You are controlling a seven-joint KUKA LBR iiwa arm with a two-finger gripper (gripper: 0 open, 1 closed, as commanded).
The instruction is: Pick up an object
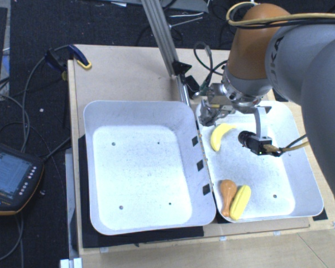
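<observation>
A yellow banana (220,135) lies near the back left of the right bin (290,183). Close to that bin's front edge an orange pear-shaped piece (228,193) lies against a yellow corn-like piece (240,200). My gripper (211,114) hangs just above and behind the banana, near the bin's back left corner. The wrist and cables blur its fingers, and nothing shows between them.
The left bin (139,166) sits beside the right one, with a raised divider (200,149) where they meet. An aluminium post (162,32) rises behind the bins. A blue and yellow clamp (78,57) sits at the bench's back left corner. A teach pendant (8,177) lies off the bench.
</observation>
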